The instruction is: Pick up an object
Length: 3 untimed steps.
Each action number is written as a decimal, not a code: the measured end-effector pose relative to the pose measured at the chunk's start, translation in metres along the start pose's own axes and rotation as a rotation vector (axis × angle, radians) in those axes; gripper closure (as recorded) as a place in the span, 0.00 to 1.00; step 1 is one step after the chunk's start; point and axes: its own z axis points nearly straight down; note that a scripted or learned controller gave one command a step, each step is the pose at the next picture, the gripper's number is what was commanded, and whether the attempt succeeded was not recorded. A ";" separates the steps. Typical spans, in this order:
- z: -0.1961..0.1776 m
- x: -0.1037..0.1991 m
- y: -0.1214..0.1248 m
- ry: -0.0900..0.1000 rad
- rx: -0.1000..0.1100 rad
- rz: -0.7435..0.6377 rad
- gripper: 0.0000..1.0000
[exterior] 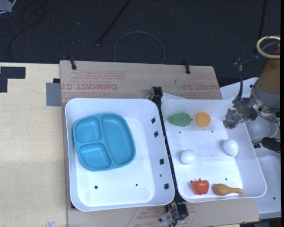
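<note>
Bins sit side by side on the bench: the left bin (111, 193) holds a blue divided plate (104, 141), the right bin (255, 176) holds the small things. My gripper (233, 119) hangs at the far right edge of the right bin, over its rim; I cannot tell how it is set, and I see nothing in it. Far in that bin lie a green leafy piece (180, 119) and, just right of it, an orange ball (203, 119). Mid-bin are two white eggs (188, 156), well apart, the right one (230, 147) nearest my gripper. At the near edge lie a red tomato (200, 187) and a tan drumstick (226, 190) beside it.
</note>
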 end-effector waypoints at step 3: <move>-0.052 0.098 -0.017 0.005 0.008 -0.008 1.00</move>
